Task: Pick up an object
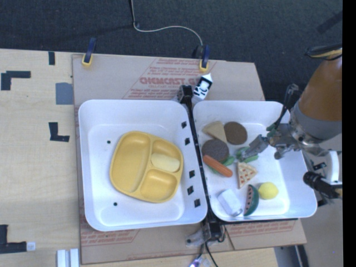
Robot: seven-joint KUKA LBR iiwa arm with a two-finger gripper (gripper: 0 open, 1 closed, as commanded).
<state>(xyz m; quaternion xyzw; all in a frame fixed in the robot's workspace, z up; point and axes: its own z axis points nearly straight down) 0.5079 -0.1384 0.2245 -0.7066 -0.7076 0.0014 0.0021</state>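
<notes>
Two white bins sit side by side on the bench; the left bin (89,149) carries a yellow divided tray (146,166), the right bin (289,204) holds the toy food. The gripper (257,146) hangs over the right bin's middle, reaching in from its right edge. We cannot tell if the jaws are apart or closed, since they blur into the clutter.

Main risk, we judge: crowding. The green piece (248,157), carrot (218,166) and pizza slice (245,174) lie close together just below and left of the gripper, so a descent could nudge one aside or clip two at once. The thin flat pieces may also slip out of a pinch.

Nothing is visibly held. Nearest candidate is the green piece, just beside the tip, possibly touching it. The brown disc (236,132) lies toward the bin's far edge, the grey disc (214,149) near the divider edge, and the lemon (268,191) and watermelon slice (251,200) sit toward the near edge.
</notes>
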